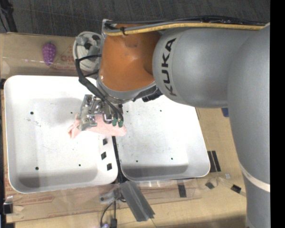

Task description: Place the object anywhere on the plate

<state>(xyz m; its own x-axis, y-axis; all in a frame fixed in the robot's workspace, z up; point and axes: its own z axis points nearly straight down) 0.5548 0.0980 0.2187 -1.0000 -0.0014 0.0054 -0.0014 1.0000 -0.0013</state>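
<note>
Nearest me, a grey bracket (135, 202) sticks up at the bench's front edge, just in front of where the two bins meet. Small black tape marks (104, 155) run along that seam. The left bin (9, 127) has a wide bare floor. The right bin (180, 141) is bare toward the front, but the arm (204, 56) hangs over its far half.

Mid-bench, the gripper (99, 114) is down on the pink soft-looking object (76, 130). The object lies mostly on the left bin's floor, and its right end is draped over the raised seam. I cannot tell if the tool is apart, together or clamped, because the pink stuff blurs into the metal.

Risks, as I judge them:
- The object looks limp, so a thin pinch could slip on the lift.
- The draped end could catch the seam rim and drag free.
- The tool is close to that rim, so a sideways move while low could knock it. Going straight up first looks safest.

There is open room up and to the left. The bulky orange band (126, 56) crowds the far right.

Farther back, a round pale dish-like thing (85, 45) sits beyond the left bin's far rim, half behind the wrist. It may be the plate, but I cannot tell. A small purple object (49, 52) lies to its left on the bench.
</note>
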